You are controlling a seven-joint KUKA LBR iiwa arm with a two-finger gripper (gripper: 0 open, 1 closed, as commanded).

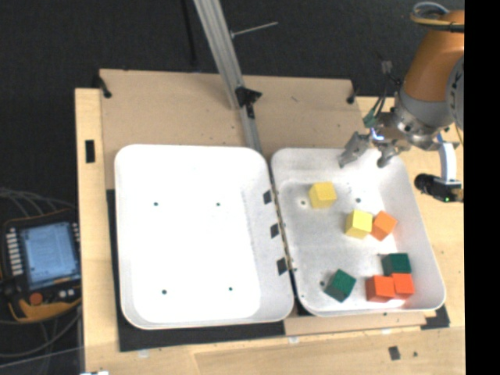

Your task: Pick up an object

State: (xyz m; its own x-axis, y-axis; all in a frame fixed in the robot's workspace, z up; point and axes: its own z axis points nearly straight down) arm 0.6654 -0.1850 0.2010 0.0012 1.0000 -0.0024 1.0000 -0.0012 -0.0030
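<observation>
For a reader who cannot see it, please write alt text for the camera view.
The end effector, fingers spread and holding nothing, hovers over the far edge of the right bin. That bin holds two yellow blocks, three orange blocks and two green blocks. The left bin lies beside it.

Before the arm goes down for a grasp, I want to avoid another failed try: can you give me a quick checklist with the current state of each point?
1. Gripper open: ok, fingers spread.
2. Nothing between the fingers: ok.
3. Gripper over the right bin: ok, near its far edge.
4. Gripper above a block: not ok; the nearest, the yellow block, lies nearer the camera.
5. That block stands apart from the others: ok.
6. Second yellow block free of the orange block: not ok, they touch.
</observation>
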